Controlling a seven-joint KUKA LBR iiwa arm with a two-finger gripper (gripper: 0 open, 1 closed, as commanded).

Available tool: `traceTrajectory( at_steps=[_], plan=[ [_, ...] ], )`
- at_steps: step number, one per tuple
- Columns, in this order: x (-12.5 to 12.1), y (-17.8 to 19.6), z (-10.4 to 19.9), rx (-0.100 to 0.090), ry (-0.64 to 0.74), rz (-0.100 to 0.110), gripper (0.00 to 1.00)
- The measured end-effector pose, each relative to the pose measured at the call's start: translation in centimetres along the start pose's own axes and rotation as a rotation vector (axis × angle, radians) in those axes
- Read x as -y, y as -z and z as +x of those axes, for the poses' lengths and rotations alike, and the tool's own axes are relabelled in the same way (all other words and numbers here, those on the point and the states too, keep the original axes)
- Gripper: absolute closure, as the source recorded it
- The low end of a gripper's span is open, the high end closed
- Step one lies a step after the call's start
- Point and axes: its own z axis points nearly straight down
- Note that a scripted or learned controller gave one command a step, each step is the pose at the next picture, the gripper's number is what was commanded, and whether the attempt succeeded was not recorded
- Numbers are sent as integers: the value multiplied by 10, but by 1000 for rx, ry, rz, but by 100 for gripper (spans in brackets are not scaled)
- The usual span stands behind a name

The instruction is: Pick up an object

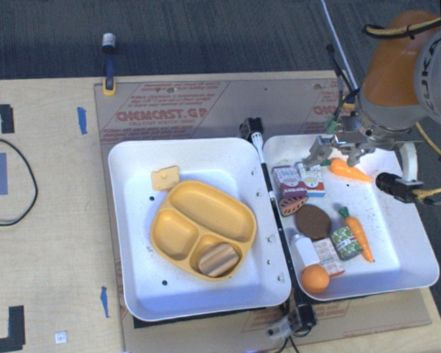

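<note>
Jaws (336, 153) over orange carrot (350, 171) in right bin (424, 261); open or closed, cannot tell. Risk: carrot rolls off on closing, empty grasp.

1 fixed camera looks down at a slant on 2 white bins (130, 214), seemingly from moderate height.

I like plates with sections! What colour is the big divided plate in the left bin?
The divided plate is yellow, seen clearly in the camera view.

Divided tray (201, 221) in left bin (135, 235)
</note>
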Motion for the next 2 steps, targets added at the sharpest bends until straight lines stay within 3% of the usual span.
traceTrajectory(
  at_steps=[1, 2],
  plan=[
    [59, -105, -48, 2, -2, -3, 0],
    [57, -94, -47, 1, -2, -9, 100]
  ],
)
